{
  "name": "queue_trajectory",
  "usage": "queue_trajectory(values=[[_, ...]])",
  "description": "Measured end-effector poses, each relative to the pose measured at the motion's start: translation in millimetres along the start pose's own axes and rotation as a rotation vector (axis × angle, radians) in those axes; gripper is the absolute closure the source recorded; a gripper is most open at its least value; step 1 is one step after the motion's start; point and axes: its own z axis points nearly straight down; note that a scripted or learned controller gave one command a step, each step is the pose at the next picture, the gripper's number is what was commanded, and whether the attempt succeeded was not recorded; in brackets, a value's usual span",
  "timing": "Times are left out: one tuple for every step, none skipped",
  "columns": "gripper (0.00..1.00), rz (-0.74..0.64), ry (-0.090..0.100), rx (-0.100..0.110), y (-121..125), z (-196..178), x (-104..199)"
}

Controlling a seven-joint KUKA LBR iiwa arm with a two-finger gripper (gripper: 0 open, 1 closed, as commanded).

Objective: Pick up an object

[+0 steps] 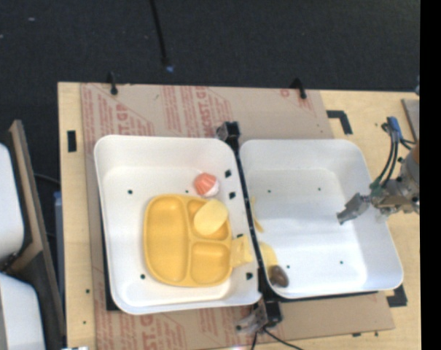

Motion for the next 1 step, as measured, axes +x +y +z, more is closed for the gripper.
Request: queue_trajectory(values=[[0.00,-0.004,-0.001,-0.004,-16.8,-46.6,52.1]])
